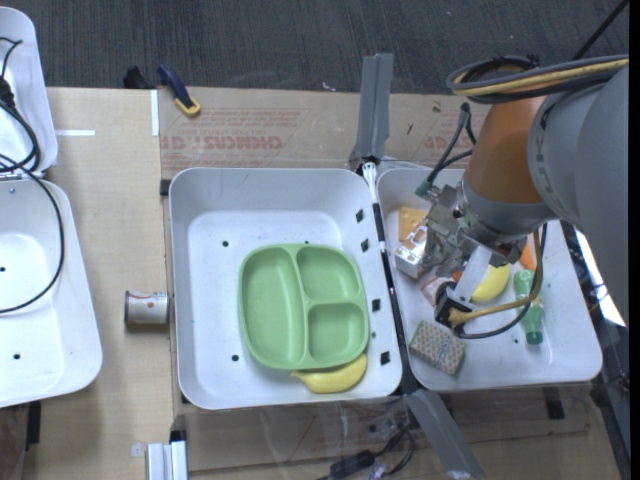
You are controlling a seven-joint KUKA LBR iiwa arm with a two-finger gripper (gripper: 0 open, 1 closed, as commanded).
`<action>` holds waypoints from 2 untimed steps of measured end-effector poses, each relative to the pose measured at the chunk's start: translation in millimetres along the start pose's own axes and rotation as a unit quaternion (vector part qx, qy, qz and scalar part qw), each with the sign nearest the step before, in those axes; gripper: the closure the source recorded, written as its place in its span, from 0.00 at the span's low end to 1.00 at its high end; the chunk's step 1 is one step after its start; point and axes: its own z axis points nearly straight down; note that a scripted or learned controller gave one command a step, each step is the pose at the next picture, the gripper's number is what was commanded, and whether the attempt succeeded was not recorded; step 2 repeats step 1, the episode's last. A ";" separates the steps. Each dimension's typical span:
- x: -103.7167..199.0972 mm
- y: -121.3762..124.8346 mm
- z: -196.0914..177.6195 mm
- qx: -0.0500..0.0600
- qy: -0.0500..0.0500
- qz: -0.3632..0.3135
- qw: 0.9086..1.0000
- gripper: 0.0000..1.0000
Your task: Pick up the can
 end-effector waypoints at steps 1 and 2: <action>-7.6 21.8 -179.0 -0.002 0.002 0.247 0.969 1.00; -7.6 21.8 -179.0 -0.002 0.002 0.247 0.969 1.00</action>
